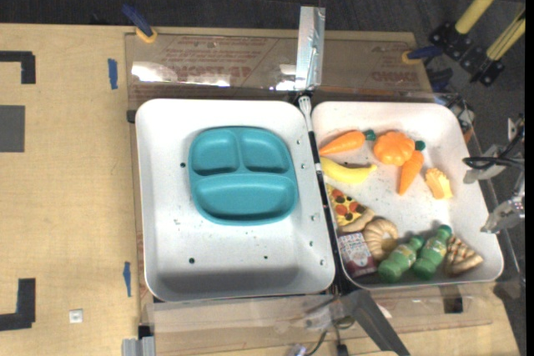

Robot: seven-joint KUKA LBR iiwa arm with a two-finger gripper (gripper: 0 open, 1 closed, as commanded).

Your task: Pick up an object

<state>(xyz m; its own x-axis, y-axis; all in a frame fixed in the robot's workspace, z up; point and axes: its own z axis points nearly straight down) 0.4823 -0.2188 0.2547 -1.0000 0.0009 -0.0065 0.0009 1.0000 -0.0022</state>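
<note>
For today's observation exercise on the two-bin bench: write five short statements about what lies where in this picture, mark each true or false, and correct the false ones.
1. The teal divided plate lies in the left bin. True.
2. The banana lies in the left bin. False: it lies in the right bin, near the wall between the bins.
3. Two green bottles lie side by side near the right bin's front edge. True.
4. The teal plate has food in its compartments. False: all three are bare.
5. A carrot lies near the right bin's back left corner. True.

Toy foods [392, 204] clustered in right bin [471, 179].
</note>
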